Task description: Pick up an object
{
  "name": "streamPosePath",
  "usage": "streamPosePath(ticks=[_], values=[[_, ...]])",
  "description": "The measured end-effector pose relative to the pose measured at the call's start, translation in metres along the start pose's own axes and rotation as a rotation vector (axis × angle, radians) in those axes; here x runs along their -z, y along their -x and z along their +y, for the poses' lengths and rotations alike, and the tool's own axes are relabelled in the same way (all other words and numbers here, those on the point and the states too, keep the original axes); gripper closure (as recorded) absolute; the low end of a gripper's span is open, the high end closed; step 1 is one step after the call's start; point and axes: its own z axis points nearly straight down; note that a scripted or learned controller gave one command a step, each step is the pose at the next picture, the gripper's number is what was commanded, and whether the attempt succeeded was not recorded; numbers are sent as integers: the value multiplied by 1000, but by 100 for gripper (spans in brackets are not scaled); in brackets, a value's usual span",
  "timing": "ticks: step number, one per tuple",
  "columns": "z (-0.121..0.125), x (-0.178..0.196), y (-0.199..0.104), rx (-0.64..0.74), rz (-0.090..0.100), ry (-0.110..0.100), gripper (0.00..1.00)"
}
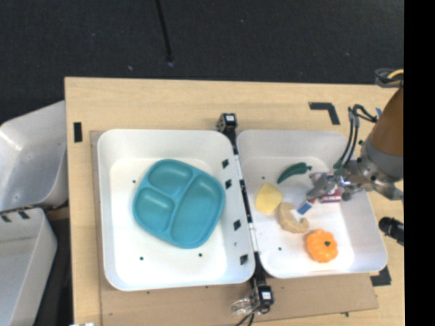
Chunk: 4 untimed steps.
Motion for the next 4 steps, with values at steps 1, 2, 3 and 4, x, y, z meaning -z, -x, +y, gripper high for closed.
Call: streamPosePath(ticks=[1,2,3,4], values=[[-6,-44,-2,-1,0,-1,0],[-6,-82,-1,-3,0,0,0],[-5,-69,0,-7,-2,6,100],[-9,-23,7,-8,-2,8,100]])
